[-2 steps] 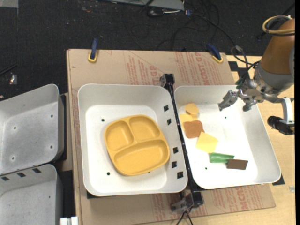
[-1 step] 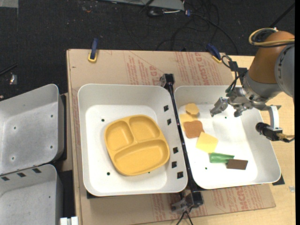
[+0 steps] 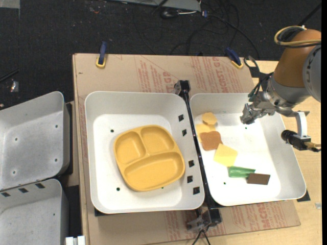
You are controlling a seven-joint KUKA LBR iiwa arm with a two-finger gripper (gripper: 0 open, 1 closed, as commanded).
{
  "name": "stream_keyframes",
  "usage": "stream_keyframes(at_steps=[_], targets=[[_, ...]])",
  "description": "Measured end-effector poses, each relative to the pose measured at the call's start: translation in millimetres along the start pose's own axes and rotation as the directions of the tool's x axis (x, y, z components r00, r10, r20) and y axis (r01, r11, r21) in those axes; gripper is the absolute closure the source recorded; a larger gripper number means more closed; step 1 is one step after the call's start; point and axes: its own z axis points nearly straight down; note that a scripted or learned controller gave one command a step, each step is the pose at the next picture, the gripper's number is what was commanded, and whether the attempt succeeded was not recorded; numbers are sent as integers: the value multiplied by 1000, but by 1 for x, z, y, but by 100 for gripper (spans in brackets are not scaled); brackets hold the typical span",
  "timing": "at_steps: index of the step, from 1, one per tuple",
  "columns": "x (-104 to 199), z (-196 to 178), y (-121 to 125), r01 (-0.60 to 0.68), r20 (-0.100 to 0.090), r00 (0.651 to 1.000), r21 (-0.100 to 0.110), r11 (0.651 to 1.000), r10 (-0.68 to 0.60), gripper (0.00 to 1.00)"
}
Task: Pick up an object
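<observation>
In the right bin (image 3: 286, 160) lie several small pieces: a round tan piece (image 3: 209, 119), a brown square piece (image 3: 210, 140), a pale yellow block (image 3: 225, 155), a green stick (image 3: 240, 172) and a dark brown bar (image 3: 258, 178). My gripper (image 3: 248, 117) hangs over the bin's far right part, to the right of the tan piece and apart from all the pieces. Nothing shows between its tips.
The left bin (image 3: 102, 111) holds a yellow divided plate (image 3: 149, 157). A black divider (image 3: 193, 142) runs between the bins. Clamps (image 3: 101, 55) hold the cardboard base at its far edge. Grey metal trays (image 3: 30, 137) lie off the bench to the left.
</observation>
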Motion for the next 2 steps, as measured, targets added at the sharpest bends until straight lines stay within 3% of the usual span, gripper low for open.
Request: stream_keyframes(at_steps=[2], targets=[[6, -103, -4, -1, 1, 1000, -4, 1000, 1, 100]])
